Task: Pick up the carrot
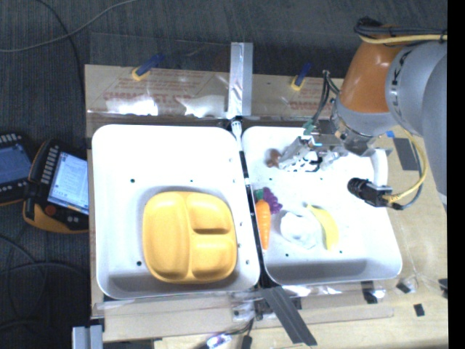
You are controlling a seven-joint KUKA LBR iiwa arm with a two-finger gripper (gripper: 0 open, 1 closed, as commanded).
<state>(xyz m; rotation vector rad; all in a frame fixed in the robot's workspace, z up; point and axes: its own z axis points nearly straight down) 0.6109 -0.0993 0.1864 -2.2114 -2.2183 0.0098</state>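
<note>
The carrot (262,224) lies in the right bin (378,264), close against its left wall, with its length running along that wall. Just above its upper end there is a small purple thing (270,198), touching or almost touching it. To the right of the carrot I see a white round object (299,230) and beside that a yellow banana (326,225).

The gripper (296,156) hangs over the upper part of the same bin, well apart from the carrot. I cannot tell how its fingers stand; that spot is too small and dark. A small brown thing (273,156) lies just left of it.

In the left bin (116,195) rests a yellow tray (190,235) with compartments. The grey arm (407,78) comes in from the right side over the desk (425,282).
</note>
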